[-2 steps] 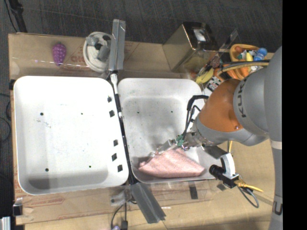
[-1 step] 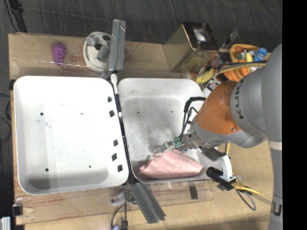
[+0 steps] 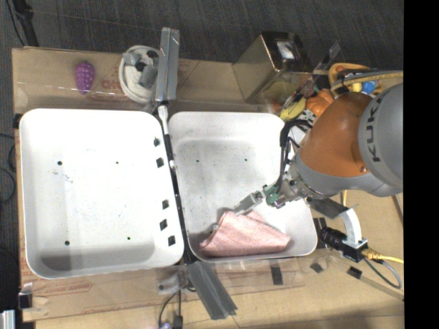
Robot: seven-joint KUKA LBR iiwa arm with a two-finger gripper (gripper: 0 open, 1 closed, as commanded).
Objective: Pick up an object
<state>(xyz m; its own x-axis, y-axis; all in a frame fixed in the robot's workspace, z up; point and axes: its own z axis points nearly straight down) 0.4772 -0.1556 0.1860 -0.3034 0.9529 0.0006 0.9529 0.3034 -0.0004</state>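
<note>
We are looking at a robotics lab: a grey-and-orange industrial arm (image 3: 357,142) is reaching over two shallow white plastic bins (image 3: 41,184) on a cardboard-covered bench (image 3: 48,70), with loose cables (image 3: 384,266) trailing beside dark carpet (image 3: 103,5).

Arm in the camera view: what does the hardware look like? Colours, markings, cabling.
The arm is grey with a broad, rounded orange band above the wrist and dark KUKA lettering on the grey shell. The gripper is slim, metallic grey, with a small green part at its base. Black cables run along the wrist's left side.
</note>
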